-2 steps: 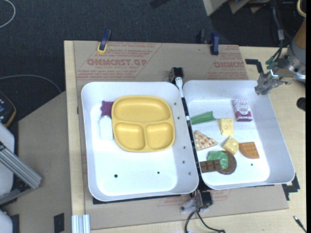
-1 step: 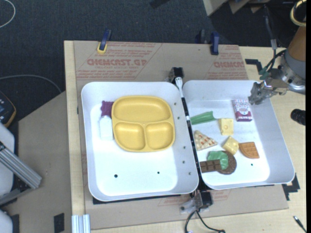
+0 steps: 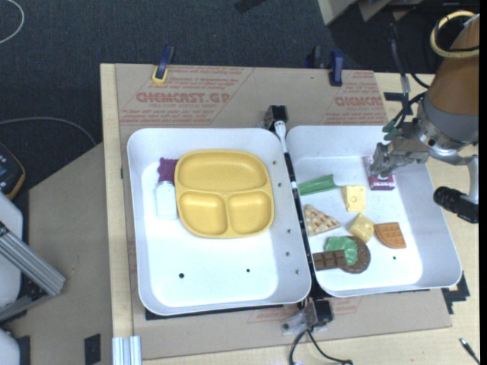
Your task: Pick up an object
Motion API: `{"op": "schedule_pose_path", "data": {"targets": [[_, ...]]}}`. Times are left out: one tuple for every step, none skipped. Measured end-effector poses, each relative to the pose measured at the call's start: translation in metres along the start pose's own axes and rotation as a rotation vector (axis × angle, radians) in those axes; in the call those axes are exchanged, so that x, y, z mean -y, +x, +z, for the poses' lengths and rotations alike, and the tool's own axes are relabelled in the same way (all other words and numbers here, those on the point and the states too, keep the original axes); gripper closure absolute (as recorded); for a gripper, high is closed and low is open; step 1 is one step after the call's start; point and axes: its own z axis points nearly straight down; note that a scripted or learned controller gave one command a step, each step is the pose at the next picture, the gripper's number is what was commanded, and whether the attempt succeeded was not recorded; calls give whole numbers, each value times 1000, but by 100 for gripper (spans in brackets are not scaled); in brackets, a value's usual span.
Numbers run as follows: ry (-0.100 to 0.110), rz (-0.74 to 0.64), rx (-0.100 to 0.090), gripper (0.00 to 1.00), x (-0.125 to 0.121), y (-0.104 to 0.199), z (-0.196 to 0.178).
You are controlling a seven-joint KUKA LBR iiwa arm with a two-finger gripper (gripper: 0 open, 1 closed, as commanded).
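Two shallow white bins sit side by side on the counter (image 3: 228,90). The left bin (image 3: 221,287) carries a yellow divided plate (image 3: 224,191), with a purple-and-white bottle (image 3: 165,188) lying just beside its left edge. The right bin (image 3: 426,265) carries toy food: a green piece (image 3: 316,184), a yellow cheese block (image 3: 354,198), a pizza slice (image 3: 320,220), a small yellow wedge (image 3: 361,227), an orange waffle-like piece (image 3: 389,235), a chocolate bar (image 3: 329,261) and a green piece on a brown cookie (image 3: 350,252). The hand (image 3: 384,172) hangs low over the right bin's upper part, at a small magenta object (image 3: 382,184); whether it grips that object or is released cannot be told.
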Motion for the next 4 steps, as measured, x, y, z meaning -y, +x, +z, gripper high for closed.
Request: {"op": "schedule_pose_path", "data": {"targets": [[0, 0, 0, 100, 31, 30, 0], [0, -1, -1, 100, 62, 70, -9], [-1, 1, 0, 100, 73, 84, -8], [-4, 3, 2, 100, 66, 75, -4]]}}
